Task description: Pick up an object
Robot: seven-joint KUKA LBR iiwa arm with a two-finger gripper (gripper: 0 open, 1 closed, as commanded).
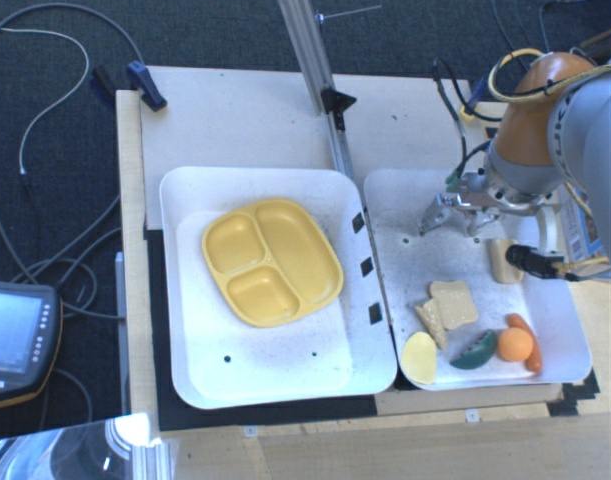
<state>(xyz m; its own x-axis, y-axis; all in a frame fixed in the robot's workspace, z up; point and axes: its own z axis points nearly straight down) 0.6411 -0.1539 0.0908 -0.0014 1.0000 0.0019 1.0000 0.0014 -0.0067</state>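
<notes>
Just the one overhead view to go on, so starting there. Two shallow white bins side by side on the counter [235, 98]: left bin [185, 368] with a yellow divided plate [273, 261] sitting roughly in the middle, tilted a bit relative to the bin walls, probably just dropped there as a spare target and not part of the current try. Right bin [405, 193] with all the small stuff bunched toward the near right corner: a pale yellow disc [419, 357] against the near wall by the divider, beige bread-like pieces [448, 308] just behind it, a teal thing [474, 351] touching an orange ball [515, 345], with a red-orange strip [528, 343] hugging the ball's far side, plus a cream block [502, 261] up against the right wall. Looks like a pile scattered at random, so grasp candidates sit close together, which makes a clean pick tricky. End effector [447, 213] hovering over the bare far half of the right bin, well apart from the pile, prongs looking spread and nothing between them. Wrist angled in from the right edge, likely mid-approach. Best guess: nothing picked up yet, and still needs to travel toward the near corner where the objects sit.
</notes>
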